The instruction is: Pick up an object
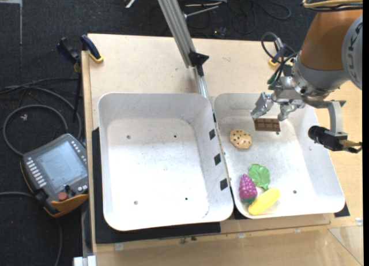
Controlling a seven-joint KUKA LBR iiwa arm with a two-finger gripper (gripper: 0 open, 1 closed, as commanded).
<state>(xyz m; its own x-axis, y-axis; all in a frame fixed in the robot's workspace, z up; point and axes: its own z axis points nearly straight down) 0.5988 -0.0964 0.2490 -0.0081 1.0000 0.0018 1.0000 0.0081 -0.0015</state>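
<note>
The smooth left bin sits beside the right bin; within that right bin lie a round speckled cookie, knobbly purple grapes, a yellow banana; the metal gripper hangs spread above a flat brown chocolate bar, gripping nothing.

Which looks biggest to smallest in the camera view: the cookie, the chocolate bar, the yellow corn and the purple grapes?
1. yellow corn
2. chocolate bar
3. cookie and purple grapes, too alike to rank.
</note>
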